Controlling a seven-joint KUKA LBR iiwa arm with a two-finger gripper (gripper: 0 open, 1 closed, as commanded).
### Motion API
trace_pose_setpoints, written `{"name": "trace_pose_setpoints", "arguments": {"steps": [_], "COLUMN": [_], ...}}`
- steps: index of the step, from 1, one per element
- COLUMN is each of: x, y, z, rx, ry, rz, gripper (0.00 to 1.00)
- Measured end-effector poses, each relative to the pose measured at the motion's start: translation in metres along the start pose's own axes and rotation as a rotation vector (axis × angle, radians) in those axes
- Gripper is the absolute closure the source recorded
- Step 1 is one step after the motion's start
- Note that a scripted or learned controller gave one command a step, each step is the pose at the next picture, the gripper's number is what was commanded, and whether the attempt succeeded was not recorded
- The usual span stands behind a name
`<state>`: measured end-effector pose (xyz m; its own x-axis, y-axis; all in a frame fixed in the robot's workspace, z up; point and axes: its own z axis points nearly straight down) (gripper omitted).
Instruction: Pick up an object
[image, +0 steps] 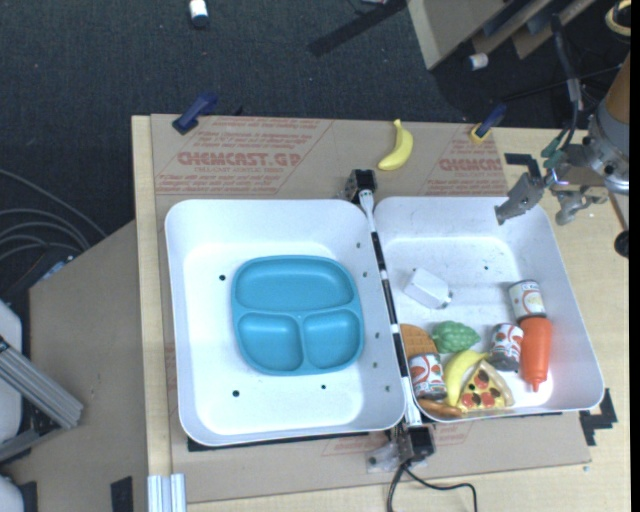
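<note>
My gripper (542, 205) hangs open over the far right corner of the right bin (470, 235), with nothing between its fingers. The toys lie well below it at the bin's near end: a white block (427, 288), a green vegetable (455, 335), a yellow banana (461, 367), a pizza slice (482, 390), an orange carrot-shaped piece (537, 351) and three small cans (525, 297), (507, 344), (428, 375). A brown bread-like piece (414, 340) sits by the bin's left wall.
A blue divided plate (297, 312) lies in the left bin (200, 250). A second banana (397, 148) rests on the bench behind the bins. Blue clips (194, 113), (488, 122) hold the board's far edge.
</note>
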<state>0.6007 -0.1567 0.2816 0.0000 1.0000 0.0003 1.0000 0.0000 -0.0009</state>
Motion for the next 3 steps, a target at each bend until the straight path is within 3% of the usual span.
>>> {"name": "trace_pose_setpoints", "arguments": {"steps": [1,2,3], "x": [-0.048,-0.061,-0.063], "y": [-0.005,-0.121,-0.121], "z": [0.14,0.198,0.188], "rx": [0.001,0.003,-0.002], "ry": [0.0,0.007,0.001], "rz": [0.0,-0.002,0.0], "gripper": [0.0,0.0,1.0]}}
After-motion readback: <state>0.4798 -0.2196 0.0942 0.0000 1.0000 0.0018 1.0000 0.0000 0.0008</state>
